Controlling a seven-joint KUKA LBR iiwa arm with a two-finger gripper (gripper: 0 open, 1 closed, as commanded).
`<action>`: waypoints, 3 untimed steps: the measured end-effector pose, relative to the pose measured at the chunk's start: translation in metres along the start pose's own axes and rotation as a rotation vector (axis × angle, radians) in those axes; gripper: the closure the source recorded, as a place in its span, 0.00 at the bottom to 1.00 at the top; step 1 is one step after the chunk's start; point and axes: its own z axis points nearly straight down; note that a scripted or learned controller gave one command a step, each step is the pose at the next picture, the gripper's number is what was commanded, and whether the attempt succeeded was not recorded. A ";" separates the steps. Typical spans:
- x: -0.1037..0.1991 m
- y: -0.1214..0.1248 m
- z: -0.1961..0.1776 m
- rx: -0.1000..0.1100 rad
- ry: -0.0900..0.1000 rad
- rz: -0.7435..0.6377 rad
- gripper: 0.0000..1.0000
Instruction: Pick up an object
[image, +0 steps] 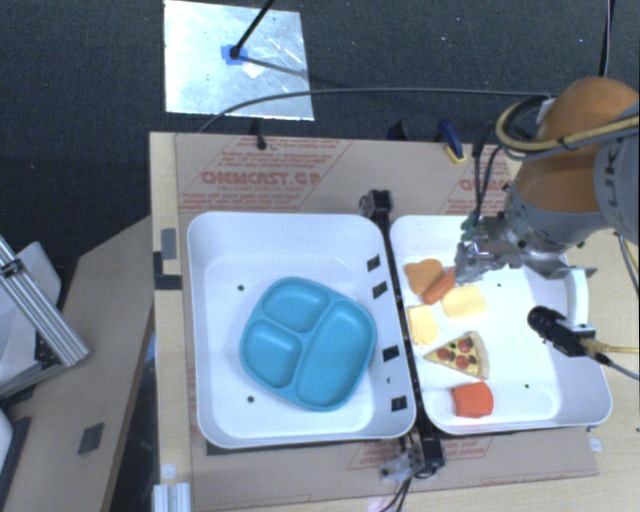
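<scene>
The right bin (585, 395) holds several toy foods. An orange lump (422, 271) and an orange-red piece (438, 289) lie near its left wall, beside a yellow piece (464, 301). Closer to me lie a pale yellow square (424, 325), a pizza slice (460, 352) and a red-orange block (473, 399). My gripper (468, 264) hangs low over the bin's far left part, just right of the orange lump and above the yellow piece. Nothing shows in its grasp.
In the left bin (215, 260) lies a blue divided plate (307, 342). A black divider with clips (392, 300) runs between the bins. A black part (556, 330) of the arm hangs over the right bin's right side.
</scene>
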 end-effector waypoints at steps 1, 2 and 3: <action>0.045 0.026 0.015 0.001 0.000 0.001 1.00; 0.086 0.062 0.009 -0.001 0.001 0.001 1.00; 0.128 0.092 0.008 -0.001 0.001 0.001 1.00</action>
